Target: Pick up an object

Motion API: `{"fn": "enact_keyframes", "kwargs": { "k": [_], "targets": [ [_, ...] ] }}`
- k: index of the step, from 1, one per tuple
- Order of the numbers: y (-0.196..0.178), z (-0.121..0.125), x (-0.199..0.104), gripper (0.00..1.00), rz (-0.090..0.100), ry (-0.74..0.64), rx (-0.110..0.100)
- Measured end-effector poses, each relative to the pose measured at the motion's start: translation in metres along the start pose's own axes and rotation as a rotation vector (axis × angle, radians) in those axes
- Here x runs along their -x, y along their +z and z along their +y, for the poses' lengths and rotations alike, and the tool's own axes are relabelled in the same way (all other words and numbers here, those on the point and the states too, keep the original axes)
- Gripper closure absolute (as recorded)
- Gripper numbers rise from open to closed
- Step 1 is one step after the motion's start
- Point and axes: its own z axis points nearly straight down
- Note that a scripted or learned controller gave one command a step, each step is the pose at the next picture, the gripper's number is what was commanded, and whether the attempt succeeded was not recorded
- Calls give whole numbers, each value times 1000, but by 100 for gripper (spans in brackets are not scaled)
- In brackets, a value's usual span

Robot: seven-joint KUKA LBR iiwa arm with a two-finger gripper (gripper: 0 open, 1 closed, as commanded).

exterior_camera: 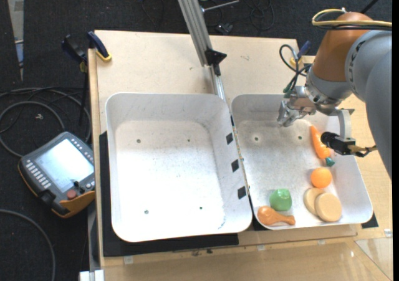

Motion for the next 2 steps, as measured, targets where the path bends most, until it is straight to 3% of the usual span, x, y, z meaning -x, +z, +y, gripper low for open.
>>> {"fn": "enact_keyframes", "kwargs": {
  "k": [2],
  "targets": [
    [-88,-1,3,100,-1,1,4]
  ]
}}
